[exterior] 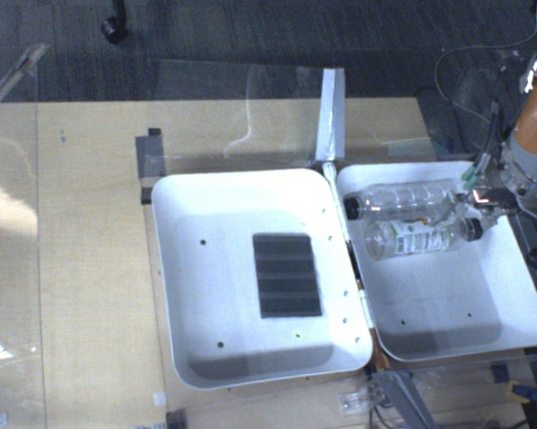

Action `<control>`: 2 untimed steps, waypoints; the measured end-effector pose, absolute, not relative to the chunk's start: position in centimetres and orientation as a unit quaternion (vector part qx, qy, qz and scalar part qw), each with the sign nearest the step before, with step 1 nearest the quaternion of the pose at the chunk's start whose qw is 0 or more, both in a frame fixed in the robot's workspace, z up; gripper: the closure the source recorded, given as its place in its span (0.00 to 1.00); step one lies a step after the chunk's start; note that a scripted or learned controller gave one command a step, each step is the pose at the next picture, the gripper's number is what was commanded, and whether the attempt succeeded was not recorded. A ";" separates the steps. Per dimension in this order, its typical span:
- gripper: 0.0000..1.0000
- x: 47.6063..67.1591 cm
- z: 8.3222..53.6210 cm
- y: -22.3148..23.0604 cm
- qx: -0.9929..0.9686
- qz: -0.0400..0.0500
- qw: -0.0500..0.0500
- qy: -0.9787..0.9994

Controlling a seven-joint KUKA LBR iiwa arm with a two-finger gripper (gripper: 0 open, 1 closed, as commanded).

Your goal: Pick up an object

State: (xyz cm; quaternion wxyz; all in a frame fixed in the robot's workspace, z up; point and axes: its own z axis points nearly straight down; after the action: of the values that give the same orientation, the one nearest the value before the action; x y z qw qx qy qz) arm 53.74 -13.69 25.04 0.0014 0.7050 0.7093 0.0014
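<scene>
I read this as the approach step: nothing is lifted yet. My arm (533,131) comes in at the right edge, and the gripper (481,196) sits low at the far right of the right bin (459,319), just beside the two clear plastic bottles. The far bottle (405,198) and the near bottle (417,237) lie on their sides, touching each other. I cannot tell how the gripper is set; the bottles blur it. Next I would need it over one bottle's body, then a firm close. The near bottle has a label, but the print is too small to read. In the left bin (191,288) lies a dark ribbed pad (286,274).
</scene>
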 end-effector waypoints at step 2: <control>0.00 55.5 8.9 -13.2 0.653 0.004 0.005 0.757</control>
State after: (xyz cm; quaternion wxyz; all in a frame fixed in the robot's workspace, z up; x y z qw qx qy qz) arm 55.54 -13.23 8.94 0.0054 0.6531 0.7572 0.0036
